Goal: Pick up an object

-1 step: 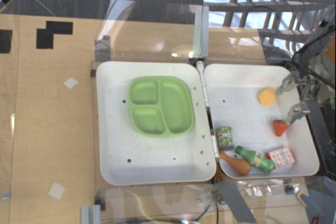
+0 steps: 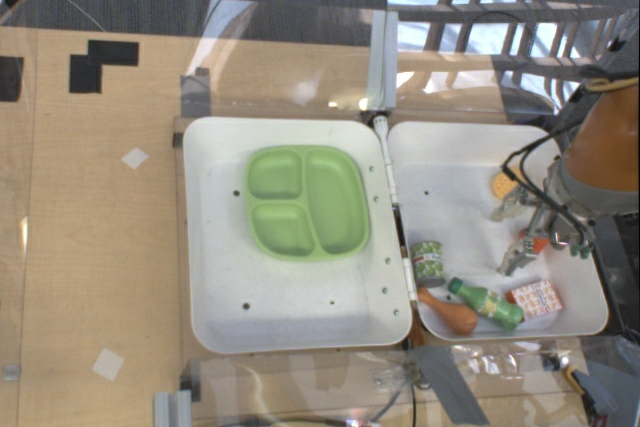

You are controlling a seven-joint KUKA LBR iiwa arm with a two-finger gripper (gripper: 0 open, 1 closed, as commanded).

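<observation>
Where the arm reaches into the right bin (image 2: 470,155), we see its fingers (image 2: 512,233) spread apart over bare white floor, gripping nothing. Below them lies a red-and-white packet (image 2: 535,298); to their lower left, a green bottle (image 2: 486,303) beside an orange carrot-shaped toy (image 2: 448,311) and a small green can (image 2: 427,259). A green divided plate (image 2: 306,202) sits in the left bin (image 2: 215,305), well apart.
</observation>
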